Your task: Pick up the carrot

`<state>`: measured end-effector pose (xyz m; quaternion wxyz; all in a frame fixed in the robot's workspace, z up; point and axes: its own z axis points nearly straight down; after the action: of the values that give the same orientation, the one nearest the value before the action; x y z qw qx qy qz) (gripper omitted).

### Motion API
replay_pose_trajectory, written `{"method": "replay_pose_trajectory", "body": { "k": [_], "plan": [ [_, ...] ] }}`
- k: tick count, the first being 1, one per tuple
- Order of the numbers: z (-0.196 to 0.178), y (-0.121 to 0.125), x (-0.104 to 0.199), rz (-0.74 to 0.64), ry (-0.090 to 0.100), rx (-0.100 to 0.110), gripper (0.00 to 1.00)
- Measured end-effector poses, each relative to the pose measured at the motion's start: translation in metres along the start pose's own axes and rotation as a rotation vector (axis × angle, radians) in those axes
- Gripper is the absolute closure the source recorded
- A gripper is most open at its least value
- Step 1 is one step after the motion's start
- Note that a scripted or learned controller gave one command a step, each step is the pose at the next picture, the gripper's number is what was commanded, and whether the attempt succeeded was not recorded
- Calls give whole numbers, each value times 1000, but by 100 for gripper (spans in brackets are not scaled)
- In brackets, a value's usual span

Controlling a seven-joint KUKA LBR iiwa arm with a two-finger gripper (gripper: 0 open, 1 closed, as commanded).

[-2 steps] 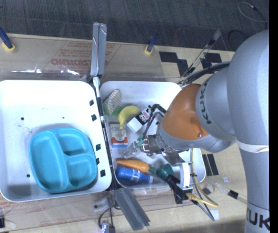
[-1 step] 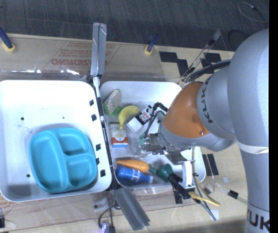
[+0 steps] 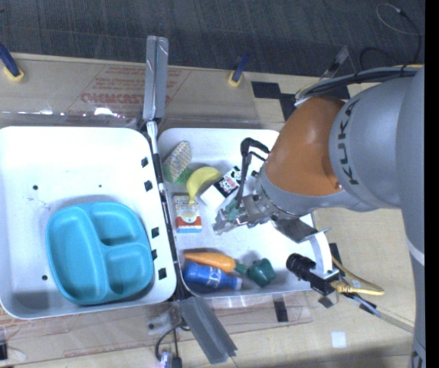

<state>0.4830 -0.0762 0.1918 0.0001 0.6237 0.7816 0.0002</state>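
While I watch: carrot (image 3: 211, 261) lies unlifted at the right bin's (image 3: 204, 139) 6 o'clock.
Pincer (image 3: 227, 219): hovering above; width I cannot tell.

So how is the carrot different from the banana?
The carrot is orange; the banana is yellow. The carrot lies nearly straight near the front of the right bin, against a blue bottle, while the banana is curved and sits farther back, beside a small carton. The carrot tapers to one end; the banana bends. Both lie in the same bin, untouched by the hand.
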Motion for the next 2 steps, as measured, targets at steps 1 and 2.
{"method": "replay_pose_trajectory", "body": {
  "k": [1,2],
  "plan": [
    [0,0,-1,1,0,0,0],
    [96,-16,-36,-264,2,3,0]
  ]
}}
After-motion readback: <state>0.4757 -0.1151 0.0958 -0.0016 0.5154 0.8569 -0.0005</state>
